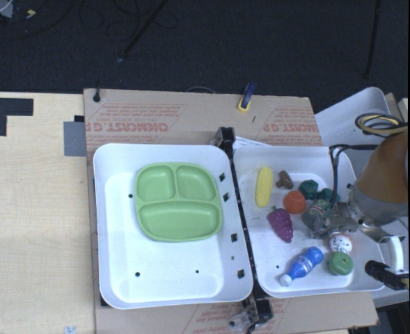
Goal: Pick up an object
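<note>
The fingers (321,219) sit low in the right bin (309,286) — beside the orange ball (294,202) and green toy (309,188); their spread I cannot tell.

You're looking at two white plastic bins (114,256). One holds a light green divided plate (178,202). In the other sit a yellow toy corn cob (264,186), an orange round fruit (294,202), purple toy grapes (281,224), a blue-and-white small bottle (302,265), a green round toy (340,264) and a white ball with red spots (340,243).
</note>
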{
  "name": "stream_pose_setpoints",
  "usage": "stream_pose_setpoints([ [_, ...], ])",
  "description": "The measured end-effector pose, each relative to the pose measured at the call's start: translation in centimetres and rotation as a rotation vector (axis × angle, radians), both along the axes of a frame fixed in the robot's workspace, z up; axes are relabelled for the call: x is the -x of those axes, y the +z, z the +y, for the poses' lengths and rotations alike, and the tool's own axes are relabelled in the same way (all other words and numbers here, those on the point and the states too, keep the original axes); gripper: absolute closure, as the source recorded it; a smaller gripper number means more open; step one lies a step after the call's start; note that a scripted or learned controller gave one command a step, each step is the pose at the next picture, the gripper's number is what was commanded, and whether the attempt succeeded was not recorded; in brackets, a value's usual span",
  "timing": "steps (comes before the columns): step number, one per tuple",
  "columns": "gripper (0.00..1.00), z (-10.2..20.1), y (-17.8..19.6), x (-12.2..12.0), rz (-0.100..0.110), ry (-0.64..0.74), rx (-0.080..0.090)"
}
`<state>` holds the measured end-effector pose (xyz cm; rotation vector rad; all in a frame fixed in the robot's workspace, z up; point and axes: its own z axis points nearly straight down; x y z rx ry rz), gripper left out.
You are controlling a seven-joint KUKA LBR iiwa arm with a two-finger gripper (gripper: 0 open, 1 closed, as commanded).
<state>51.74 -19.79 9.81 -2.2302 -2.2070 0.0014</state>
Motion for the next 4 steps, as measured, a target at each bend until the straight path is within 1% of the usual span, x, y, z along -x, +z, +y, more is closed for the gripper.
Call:
stream_pose_setpoints([
  [1,1.00,-0.8,6.0,-0.5,-0.006,0.006,0.003],
  [2,1.00,-0.8,10.2,-0.3,-0.005,0.011,0.003],
  [3,1.00,-0.9,13.1,-0.4,-0.004,0.011,0.002],
  [4,1.00,3.5,12.7,-0.8,0.000,0.014,-0.001],
])
